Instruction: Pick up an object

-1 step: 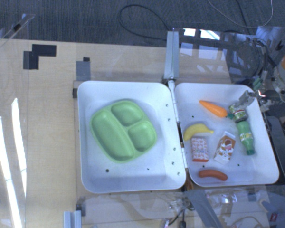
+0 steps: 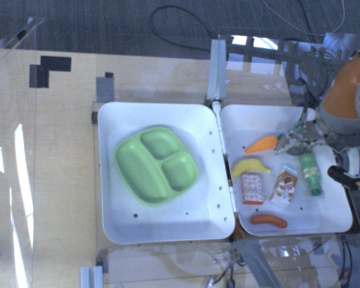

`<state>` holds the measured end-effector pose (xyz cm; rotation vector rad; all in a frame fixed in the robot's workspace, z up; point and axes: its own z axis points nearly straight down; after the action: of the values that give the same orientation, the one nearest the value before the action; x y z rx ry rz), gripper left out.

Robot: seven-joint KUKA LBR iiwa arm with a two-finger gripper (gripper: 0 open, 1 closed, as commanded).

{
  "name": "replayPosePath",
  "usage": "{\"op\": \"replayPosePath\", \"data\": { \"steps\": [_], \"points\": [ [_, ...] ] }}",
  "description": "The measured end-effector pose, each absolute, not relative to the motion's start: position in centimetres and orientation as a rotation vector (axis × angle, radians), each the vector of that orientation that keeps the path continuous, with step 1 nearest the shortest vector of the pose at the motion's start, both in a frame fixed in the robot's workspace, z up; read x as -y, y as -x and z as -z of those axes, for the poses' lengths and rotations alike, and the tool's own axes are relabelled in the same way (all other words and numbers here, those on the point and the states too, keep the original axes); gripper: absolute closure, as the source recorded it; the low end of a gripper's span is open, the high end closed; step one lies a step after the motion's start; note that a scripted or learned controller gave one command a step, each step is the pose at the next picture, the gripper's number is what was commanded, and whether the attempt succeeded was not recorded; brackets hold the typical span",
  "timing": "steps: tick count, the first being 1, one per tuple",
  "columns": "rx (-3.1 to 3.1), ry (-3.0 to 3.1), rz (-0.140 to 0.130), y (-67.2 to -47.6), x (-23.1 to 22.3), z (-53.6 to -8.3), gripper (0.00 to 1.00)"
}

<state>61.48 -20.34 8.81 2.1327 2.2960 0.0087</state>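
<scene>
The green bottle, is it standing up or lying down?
Lying down. The green bottle rests on its side on the right bin floor, its length showing, beside the small carton.

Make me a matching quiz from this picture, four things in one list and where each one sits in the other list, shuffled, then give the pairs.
Things:
1. green plate
2. carrot
3. sausage
4. green bottle

Places:
A. right bin, nearest its front edge
B. left bin
C. right bin, by its right wall
D. right bin, just behind the banana

Pairs: 1-B, 2-D, 3-A, 4-C
</scene>
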Motion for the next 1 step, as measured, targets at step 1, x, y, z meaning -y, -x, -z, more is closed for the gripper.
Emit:
{"op": "replayPosePath", "data": {
  "steps": [1],
  "points": [
    [-2.294,-2.124,-0.015,-61.77,20.24,-10.17,1.0]
  ]
}}
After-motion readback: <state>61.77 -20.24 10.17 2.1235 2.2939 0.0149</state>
